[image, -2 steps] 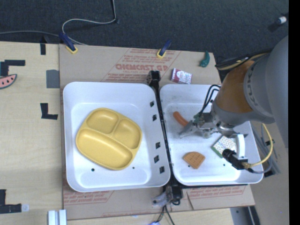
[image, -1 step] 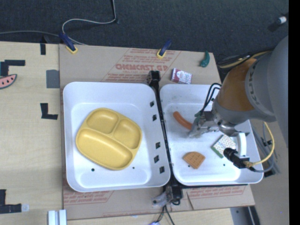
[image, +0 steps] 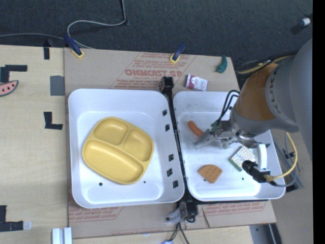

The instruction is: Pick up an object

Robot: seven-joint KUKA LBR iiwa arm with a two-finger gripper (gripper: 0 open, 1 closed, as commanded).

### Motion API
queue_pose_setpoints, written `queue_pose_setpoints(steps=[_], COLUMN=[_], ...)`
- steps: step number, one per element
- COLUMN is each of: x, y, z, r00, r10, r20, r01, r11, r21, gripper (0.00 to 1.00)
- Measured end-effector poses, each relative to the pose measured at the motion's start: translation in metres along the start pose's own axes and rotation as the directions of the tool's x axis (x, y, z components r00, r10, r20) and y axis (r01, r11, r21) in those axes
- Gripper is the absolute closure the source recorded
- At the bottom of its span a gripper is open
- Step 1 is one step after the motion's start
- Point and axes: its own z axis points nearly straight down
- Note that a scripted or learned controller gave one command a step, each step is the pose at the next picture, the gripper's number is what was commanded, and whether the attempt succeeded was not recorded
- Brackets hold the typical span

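In the right bin (image: pixel 203 103) lie a small orange-red sausage-shaped piece (image: pixel 193 128), a tan cracker-like wedge (image: pixel 210 173) and a green-and-white patterned card (image: pixel 240 158). My gripper (image: pixel 202 138) is low in this bin, pointing left, just right of and below the sausage piece. Its two grey fingers (image: pixel 199 142) are spread apart and open, with nothing between them. The upper fingertip is close to the sausage's lower end; whether they touch is unclear. The cracker is below the gripper, and the arm partly covers the card.
The left bin (image: pixel 81 187) holds a yellow divided plate (image: pixel 118 149). A black divider with clips (image: pixel 171 136) runs between the bins. A small wrapped packet (image: pixel 195 82) lies on the cardboard behind the right bin. My arm's orange band (image: pixel 256 98) hangs over the right bin's right side.
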Motion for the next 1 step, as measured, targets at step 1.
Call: queue_pose_setpoints(steps=[1], x=[0.0153], y=[-0.0051], z=[0.0191], r00=[1.0], r10=[0.001], r20=[0.001], r01=[-0.001], r11=[1.0], r21=[0.002], gripper=[0.0])
